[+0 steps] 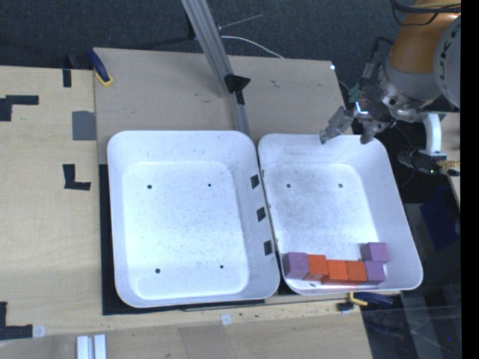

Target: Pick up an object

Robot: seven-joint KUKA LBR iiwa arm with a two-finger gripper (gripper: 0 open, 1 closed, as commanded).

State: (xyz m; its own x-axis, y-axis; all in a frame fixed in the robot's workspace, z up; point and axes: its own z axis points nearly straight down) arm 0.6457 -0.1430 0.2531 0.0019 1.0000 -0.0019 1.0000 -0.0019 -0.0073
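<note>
The arm enters from the right side of the bench and is raised above the far right corner of the right bin. Its orange band sits just above the wrist, and the wrist tilts down and toward the left. The gripper hangs over the far rim of the right bin, near that bin's far right corner. The two fingers point downward and are spread apart, with a clear gap between them. Nothing lies between the fingers, so the gripper is open and empty.

The blocks lie in the near right corner of the right bin, well apart from the gripper. They form one tight row along the near wall of the bin. A purple block sits at the left end of the row. Orange blocks fill the middle of the row, touching one another. A second group of purple blocks closes the right end, with one set slightly farther from the near wall than the other. The row touches or lies just beside the near wall; which one cannot be told.

The left bin stands beside the right bin, their long rims touching along the middle of the bench.
</note>
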